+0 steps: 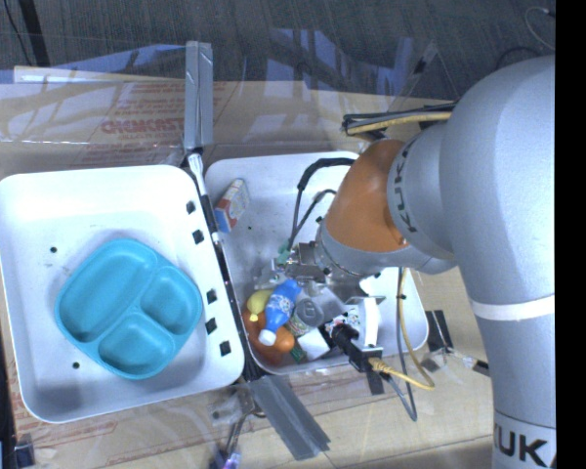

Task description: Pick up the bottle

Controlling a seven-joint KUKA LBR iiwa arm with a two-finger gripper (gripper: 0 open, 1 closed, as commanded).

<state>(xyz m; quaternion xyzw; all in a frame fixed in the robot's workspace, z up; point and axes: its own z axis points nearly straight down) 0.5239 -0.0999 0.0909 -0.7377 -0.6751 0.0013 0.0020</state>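
Observation:
The bottle (280, 306) is blue with a white cap at its near end. It lies tilted on the pile at the front of the right bin (273, 179). My gripper (299, 267) hangs low over that pile, just above and behind the bottle's upper end. The grey wrist with its orange band (366, 208) hides the bin's right half. Whether the gripper touches the bottle is unclear from this angle.
Around the bottle lie a yellow fruit (258, 302), an orange ball (284, 341), a round grey lid (309, 313) and a white packet (359, 320). A small carton (232, 203) stands at the bin's back left. The left bin (39, 213) holds a blue divided tray (127, 306).

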